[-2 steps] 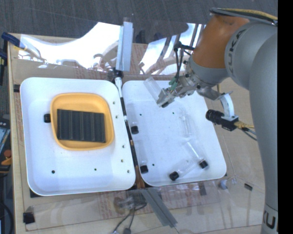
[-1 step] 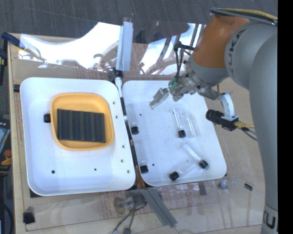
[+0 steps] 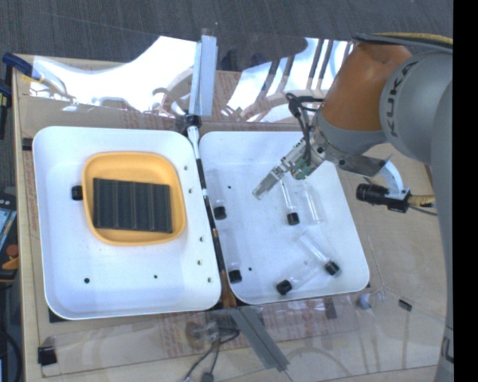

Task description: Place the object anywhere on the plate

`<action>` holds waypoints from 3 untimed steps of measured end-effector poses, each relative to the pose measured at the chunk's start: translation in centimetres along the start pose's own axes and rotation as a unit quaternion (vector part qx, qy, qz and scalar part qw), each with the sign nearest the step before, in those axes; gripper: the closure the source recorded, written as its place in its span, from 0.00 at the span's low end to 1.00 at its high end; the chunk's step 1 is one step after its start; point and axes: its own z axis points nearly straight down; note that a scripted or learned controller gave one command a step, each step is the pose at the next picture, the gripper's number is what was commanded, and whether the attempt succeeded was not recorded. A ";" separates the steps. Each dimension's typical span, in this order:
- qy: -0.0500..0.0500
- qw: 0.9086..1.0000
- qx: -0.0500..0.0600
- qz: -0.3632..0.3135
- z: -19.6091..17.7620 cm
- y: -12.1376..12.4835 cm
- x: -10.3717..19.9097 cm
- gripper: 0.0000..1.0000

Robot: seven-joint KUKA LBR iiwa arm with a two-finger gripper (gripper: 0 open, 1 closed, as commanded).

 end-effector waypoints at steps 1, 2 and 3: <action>0.000 0.997 0.000 -0.079 -1.1 -3.2 0.2 0.00; 0.000 0.976 0.000 -0.218 -2.1 -5.0 4.1 0.00; 0.000 0.937 0.000 -0.349 -2.4 -6.8 8.3 0.00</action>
